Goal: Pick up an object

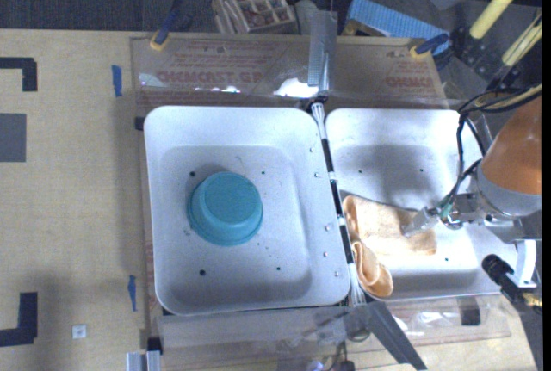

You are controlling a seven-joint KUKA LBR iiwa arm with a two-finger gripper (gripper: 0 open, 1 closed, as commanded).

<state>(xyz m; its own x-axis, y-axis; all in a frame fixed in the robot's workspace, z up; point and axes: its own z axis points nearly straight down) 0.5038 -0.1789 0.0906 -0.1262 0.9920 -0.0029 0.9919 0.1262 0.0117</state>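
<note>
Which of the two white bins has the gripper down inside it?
The right bin, which holds the tan cloth. The gripper sits at that cloth's edge; the left bin holds a blue bowl.

Grey arm with a broad orange band above the wrist. Black cable looping alongside. Small metal gripper, green dot near its base. White-and-black fittings lower down.
</note>
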